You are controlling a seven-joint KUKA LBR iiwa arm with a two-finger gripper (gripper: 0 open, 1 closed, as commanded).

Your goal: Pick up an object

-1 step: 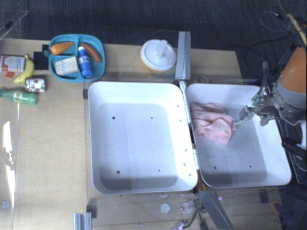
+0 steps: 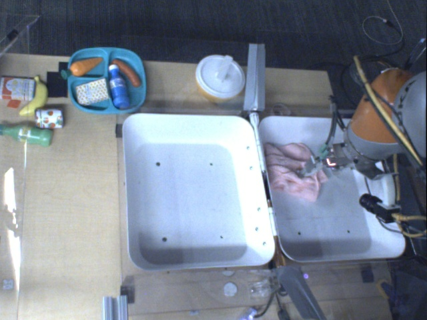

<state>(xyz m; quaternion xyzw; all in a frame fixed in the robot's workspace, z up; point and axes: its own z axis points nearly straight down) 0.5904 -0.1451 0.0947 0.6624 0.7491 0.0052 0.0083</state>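
A crumpled pink cloth [image 2: 291, 169] lies in the left part of the right white bin [image 2: 333, 239]. My gripper [image 2: 316, 166] reaches in from the right and sits at the cloth's right edge, low over it. Its tips touch or overlap the fabric, and I cannot make out their spacing. The grey arm with its orange band [image 2: 373, 115] stands over the bin's right side.
The left white bin [image 2: 193, 192] sits beside the right one, split by a grey divider [image 2: 253, 79]. A white lidded cup [image 2: 220, 77] stands behind the bins. A blue tray [image 2: 107, 80] of toy food and small items lies at far left.
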